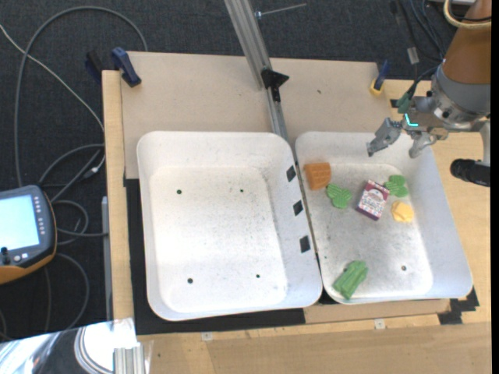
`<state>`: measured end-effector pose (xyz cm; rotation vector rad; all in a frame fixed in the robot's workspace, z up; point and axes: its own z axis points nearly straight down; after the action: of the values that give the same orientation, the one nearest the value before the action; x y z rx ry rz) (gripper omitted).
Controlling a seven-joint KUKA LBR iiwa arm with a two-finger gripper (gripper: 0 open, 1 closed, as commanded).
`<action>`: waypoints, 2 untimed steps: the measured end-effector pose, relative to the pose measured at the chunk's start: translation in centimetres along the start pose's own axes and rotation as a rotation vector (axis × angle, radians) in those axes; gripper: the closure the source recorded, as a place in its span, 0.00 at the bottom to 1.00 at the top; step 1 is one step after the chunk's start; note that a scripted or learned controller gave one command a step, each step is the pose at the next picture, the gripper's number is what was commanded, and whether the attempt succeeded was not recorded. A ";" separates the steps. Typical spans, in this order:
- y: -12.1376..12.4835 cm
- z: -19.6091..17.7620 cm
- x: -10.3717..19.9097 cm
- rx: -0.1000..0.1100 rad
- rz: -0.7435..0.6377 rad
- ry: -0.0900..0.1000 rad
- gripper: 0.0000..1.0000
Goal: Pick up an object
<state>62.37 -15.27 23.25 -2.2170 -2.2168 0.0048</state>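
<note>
In the right bin [437,201], orange block [317,174], green toys, pink box [373,199].

The arm [468,61] is cut off by the top and right edges, above the right bin [444,209]. Left of the left bin [156,154], a handheld screen [23,232] runs off the frame's edge.

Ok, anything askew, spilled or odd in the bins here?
Nothing stands out. The right bin holds an orange block, a small carton, a yellow piece and green pieces, all inside its walls. The gripper hangs open above its far edge.
</note>
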 end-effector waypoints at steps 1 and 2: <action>0.1 -0.3 0.0 -0.005 -0.002 -0.001 0.00; 0.4 4.2 -0.6 0.000 0.000 -0.001 0.00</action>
<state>62.77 -15.84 19.01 -2.2177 -2.2176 0.0056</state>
